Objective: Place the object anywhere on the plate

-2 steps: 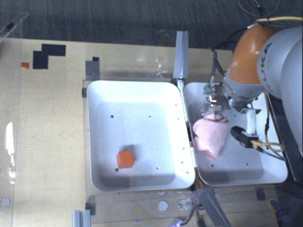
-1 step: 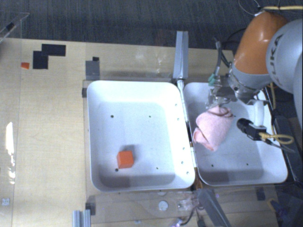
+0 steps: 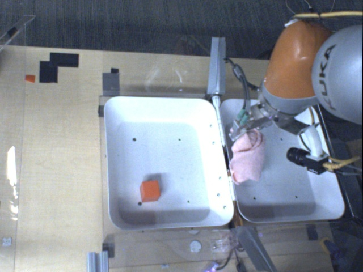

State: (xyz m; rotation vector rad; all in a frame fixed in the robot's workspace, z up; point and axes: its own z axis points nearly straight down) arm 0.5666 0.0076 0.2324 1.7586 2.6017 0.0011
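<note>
A pink soft object (image 3: 248,156) hangs lengthwise from my gripper (image 3: 245,128) at the left side of the right bin (image 3: 306,205). Its upper end is pinched between the fingers, and its lower end overlaps the rim between the two bins. The gripper is shut on it, below the arm's orange band (image 3: 292,52). A small orange block (image 3: 150,191) lies on the floor of the left bin (image 3: 170,123), toward its near left corner.
A metal post (image 3: 215,67) stands at the far end of the divider between the bins. A black cable fitting (image 3: 303,157) hangs from the arm over the right bin. Black markers (image 3: 54,66) lie on the bench at the far left.
</note>
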